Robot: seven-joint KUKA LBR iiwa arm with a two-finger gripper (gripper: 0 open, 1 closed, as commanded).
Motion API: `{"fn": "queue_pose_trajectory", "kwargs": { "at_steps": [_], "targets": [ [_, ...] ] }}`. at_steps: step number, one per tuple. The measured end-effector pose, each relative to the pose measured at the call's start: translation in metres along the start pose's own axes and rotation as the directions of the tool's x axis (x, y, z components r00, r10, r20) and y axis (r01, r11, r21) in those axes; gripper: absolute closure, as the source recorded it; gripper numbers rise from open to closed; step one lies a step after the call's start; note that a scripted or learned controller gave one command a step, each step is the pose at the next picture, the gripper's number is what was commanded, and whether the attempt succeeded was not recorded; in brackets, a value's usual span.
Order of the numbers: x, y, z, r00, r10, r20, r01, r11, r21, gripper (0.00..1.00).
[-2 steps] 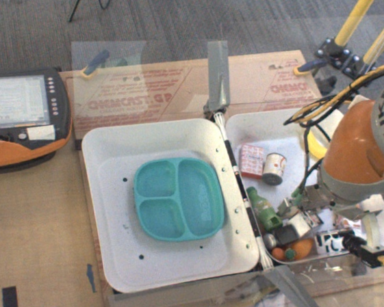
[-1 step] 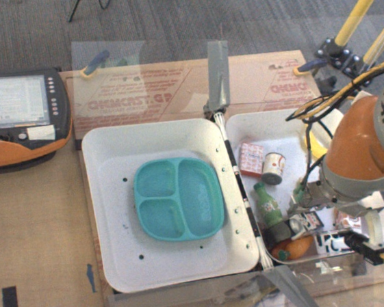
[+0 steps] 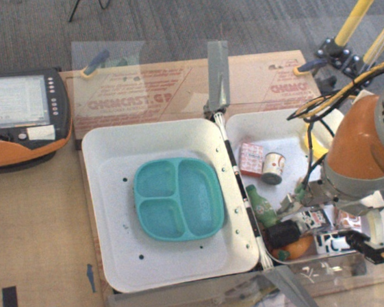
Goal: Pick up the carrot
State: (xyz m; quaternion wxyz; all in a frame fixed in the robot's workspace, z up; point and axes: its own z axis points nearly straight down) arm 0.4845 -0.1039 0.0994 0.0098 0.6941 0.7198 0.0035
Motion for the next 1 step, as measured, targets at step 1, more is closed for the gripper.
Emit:
{"fn": "queue_pose_trajectory", "kwargs": {
  "at_steps": [1],
  "targets": [
    [0.0120, 0.0616, -0.0844, 0.999, 0.053, -0.008, -0.053, 0.998, 0.018, 0.00]
  ]
}}
